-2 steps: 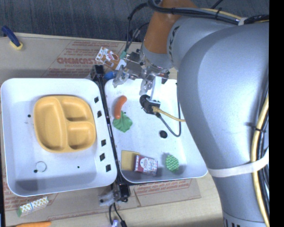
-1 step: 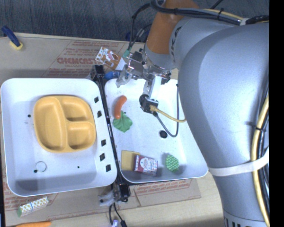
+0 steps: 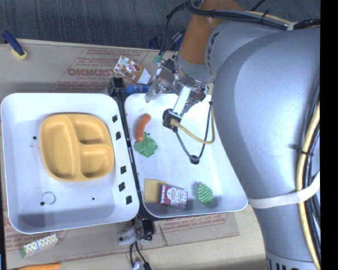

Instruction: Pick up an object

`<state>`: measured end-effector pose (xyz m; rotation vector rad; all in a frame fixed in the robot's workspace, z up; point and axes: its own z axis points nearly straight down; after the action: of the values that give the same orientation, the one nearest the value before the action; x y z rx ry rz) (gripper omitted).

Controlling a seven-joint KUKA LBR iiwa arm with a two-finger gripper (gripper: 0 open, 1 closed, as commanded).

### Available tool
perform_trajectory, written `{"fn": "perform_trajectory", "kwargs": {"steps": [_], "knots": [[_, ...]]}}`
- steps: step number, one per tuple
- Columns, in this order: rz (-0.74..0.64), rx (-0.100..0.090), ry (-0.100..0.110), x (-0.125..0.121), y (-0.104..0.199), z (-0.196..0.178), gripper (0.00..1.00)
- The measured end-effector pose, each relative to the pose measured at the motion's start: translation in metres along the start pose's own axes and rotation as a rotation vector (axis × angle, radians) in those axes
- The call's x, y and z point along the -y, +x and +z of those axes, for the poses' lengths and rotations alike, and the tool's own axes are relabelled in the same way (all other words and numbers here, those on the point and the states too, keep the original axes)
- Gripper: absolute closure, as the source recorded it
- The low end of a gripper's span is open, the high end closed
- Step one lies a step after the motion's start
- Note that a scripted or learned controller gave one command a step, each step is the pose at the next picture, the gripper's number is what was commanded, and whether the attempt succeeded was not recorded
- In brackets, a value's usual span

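Carrot lies at the right bin's left side, touching green leaf — you're at the approach step. Gripper hovers near it, upper right, holding nothing — its closure you cannot tell; descend next.

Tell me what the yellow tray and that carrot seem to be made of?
The yellow divided tray looks like moulded plastic: smooth, evenly coloured, with rounded compartments and a dull sheen. The toy carrot, with its green leafy end, looks like plastic or rubber, uniformly coloured; which one I cannot tell from here.
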<state>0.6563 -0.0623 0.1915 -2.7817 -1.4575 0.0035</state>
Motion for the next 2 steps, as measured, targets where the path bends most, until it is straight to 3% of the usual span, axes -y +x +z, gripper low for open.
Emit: {"fn": "perform_trajectory", "kwargs": {"steps": [1, 2], "knots": [[-0.165, 0.000, 0.004, 0.042, 0.007, 0.000, 0.00], [-0.588, 0.000, -0.001, 0.005, 0.005, 0.000, 0.00]]}}
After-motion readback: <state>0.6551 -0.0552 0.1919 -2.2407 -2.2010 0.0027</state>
